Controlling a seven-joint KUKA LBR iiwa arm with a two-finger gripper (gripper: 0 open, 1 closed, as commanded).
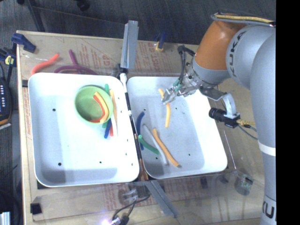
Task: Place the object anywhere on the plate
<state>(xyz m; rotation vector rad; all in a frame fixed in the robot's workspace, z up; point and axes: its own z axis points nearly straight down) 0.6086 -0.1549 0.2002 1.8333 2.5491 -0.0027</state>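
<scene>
My gripper (168, 96) hangs over the upper left part of the right bin (201, 144), shut on a yellow stick (167, 115). The stick's short end pokes out to the left of the fingers and its long end points down toward the bin floor. The green plate (84, 104) lies in the upper middle of the left bin (70, 149), well left of the gripper. On the plate's right side rest curved yellow, orange and red sticks (101, 104).
Blue and red sticks (108, 128) lean off the plate's lower right edge. In the right bin lie a long orange stick (165, 148), a green one (149, 146) and a blue one (140, 121). Orange (44, 63) and purple (75, 67) sticks lie on the bench behind the left bin.
</scene>
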